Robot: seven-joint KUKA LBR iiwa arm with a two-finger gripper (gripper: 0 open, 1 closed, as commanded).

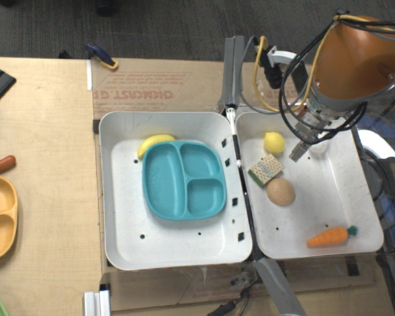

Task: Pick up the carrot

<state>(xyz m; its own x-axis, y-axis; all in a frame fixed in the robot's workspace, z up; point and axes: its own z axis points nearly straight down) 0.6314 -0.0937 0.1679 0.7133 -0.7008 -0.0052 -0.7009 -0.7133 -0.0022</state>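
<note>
The carrot [330, 236], orange with a small green top, lies on its side near the front edge of the right bin [355, 176], towards that bin's front right corner, with its green end pointing to the right wall. The gripper [301, 151] hangs over the back half of the same bin, well apart from the carrot, and nothing can be seen between its fingers; whether they are spread or closed cannot be told from this angle. The arm [352, 58] above it, its orange band broad in the view, comes in over the bin's back right corner with black and yellow cables looped beside it. Near the bin's back left corner sits a lemon [273, 141], just in front of it a chequered sponge [266, 170], and touching the sponge's front corner a brown egg [280, 192]. In the left bin [118, 242] a teal divided plate [183, 179] rests in the middle, with a banana [155, 141] tucked against its back left edge.
</note>
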